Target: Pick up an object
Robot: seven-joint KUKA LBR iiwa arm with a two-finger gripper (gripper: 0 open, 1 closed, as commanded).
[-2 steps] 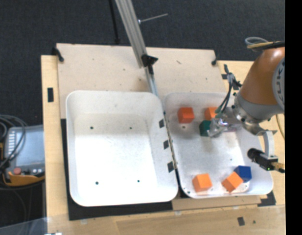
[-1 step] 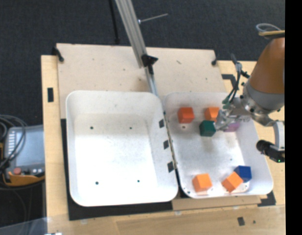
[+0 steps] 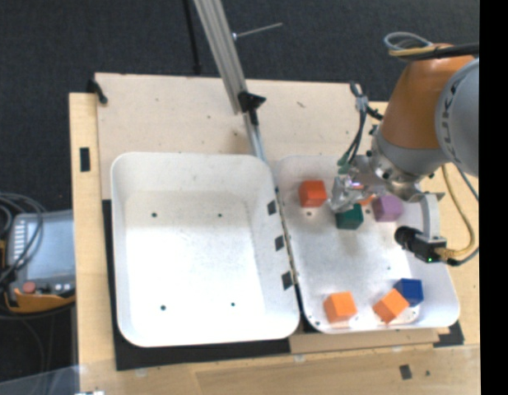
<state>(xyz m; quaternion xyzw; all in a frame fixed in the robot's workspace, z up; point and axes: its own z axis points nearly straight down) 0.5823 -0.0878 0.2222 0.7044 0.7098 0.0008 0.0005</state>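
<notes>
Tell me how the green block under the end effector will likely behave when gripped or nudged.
The green block looks like a small solid cube, so it is probably stiff and light. Its flat faces suggest it would slide rather than roll on the right bin. The end effector sits right above it, with the purple block close by, so a nudge might bump that neighbour.

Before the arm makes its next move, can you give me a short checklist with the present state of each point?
1. Hand is over the right bin, above the green block: ok.
2. Green block is held between the fingers: cannot tell.
3. Neighbours leave room: not ok; the purple block and an orange block sit close on either side.
4. Other blocks are out of the way: ok; two orange ones and a blue one lie near the front edge.
5. Left bin is free for a drop: ok.
</notes>
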